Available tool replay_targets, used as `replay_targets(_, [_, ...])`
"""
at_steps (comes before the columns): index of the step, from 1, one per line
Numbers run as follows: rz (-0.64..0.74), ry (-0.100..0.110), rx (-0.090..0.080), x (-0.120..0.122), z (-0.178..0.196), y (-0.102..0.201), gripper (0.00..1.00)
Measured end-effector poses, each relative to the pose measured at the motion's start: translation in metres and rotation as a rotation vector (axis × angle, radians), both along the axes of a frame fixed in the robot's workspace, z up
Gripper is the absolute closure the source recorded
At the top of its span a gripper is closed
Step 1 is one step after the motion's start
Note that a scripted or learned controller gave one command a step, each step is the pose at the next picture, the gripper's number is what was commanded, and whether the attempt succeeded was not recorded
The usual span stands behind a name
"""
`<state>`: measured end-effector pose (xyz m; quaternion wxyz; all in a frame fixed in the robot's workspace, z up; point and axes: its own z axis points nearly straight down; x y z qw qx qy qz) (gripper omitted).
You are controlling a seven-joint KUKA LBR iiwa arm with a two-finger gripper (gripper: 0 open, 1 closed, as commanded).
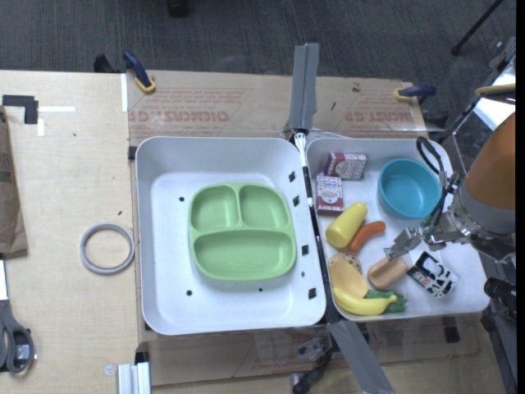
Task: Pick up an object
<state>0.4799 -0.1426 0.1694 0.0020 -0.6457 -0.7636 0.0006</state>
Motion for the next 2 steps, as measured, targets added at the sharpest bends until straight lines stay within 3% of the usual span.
replay_targets(1, [-0.102, 0.001, 0.000, -0.002, -0.027, -0.023, 0.00])
replay_targets(2, [-0.144, -0.036, -0.015, 0.020, -0.064, 0.014, 0.00])
